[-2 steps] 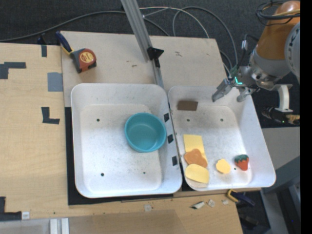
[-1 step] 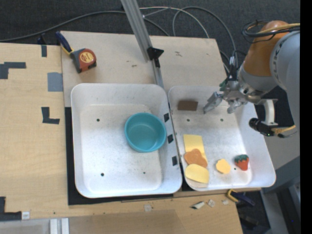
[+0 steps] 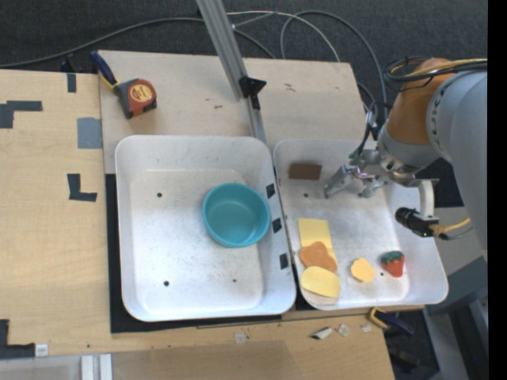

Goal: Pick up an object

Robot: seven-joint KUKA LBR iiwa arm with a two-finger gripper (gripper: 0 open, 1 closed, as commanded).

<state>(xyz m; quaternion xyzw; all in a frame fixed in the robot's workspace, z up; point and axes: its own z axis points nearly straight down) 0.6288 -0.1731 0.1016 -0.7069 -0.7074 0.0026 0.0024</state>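
In the camera view, the grey arm with its orange band reaches in from the right of the frame, and its two-finger gripper hangs over the upper part of the right-hand white bin, fingers spread apart with nothing between them. Just left of the gripper, near the bin's upper left corner, lies a small flat brown rectangular block, apart from the fingertips. Lower in the same bin sit a pale yellow square slab, an orange irregular flat piece overlapping its lower edge, a yellow rounded wedge touching the orange piece from below, a small orange-yellow round piece, and a red strawberry-like toy with a green top near the right wall. The left-hand white bin holds a teal round plastic bowl. Likely troubles: the brown block is thin and lies flat, so the fingers could close above it or nudge it toward the bin wall; it also lies near the corner, where a finger may strike the rim. Among the stacked yellow and orange pieces, a grasp could shove neighbours or catch two at once.
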